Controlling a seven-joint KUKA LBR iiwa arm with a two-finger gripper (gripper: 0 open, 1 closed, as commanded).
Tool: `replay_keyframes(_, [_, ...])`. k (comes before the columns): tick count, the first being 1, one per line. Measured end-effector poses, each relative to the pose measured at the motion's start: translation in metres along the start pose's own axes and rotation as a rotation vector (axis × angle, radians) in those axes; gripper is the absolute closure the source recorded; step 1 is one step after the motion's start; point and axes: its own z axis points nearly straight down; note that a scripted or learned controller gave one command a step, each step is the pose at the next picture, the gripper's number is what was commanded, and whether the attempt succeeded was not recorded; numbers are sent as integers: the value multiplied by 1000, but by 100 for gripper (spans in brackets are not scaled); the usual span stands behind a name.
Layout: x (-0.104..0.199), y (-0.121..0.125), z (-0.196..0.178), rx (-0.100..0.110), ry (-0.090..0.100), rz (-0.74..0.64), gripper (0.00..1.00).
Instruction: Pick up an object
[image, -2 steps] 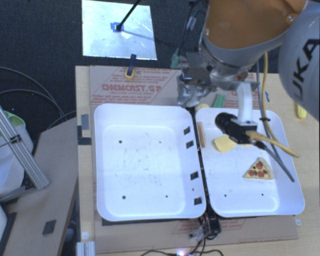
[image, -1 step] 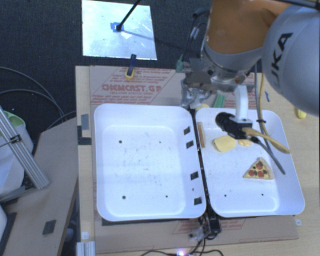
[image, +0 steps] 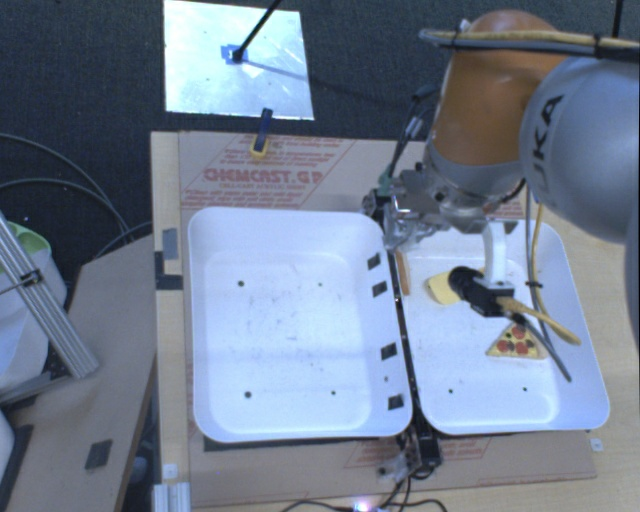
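- A toy pizza slice (image: 518, 343) lies flat in the right bin (image: 560, 405), right of centre in the frame.
- A flat yellow piece (image: 437, 290) lies up and left of it in the same bin, well apart from the slice.
- A thin brown stick (image: 403, 272) lies along that bin's left wall.
- The pincer (image: 397, 222) hangs over the bin's upper left corner, above the stick; I cannot tell whether it is open or closed.
- The left bin (image: 290, 300) sits alongside, both on a printed board (image: 265, 175).

Two white bins (image: 290, 330) (image: 480, 392), one pizza slice (image: 517, 343), one yellow piece (image: 440, 289).
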Motion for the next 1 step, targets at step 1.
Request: replay_keyframes(1, [57,-46,-28,-8,6,-14,100])
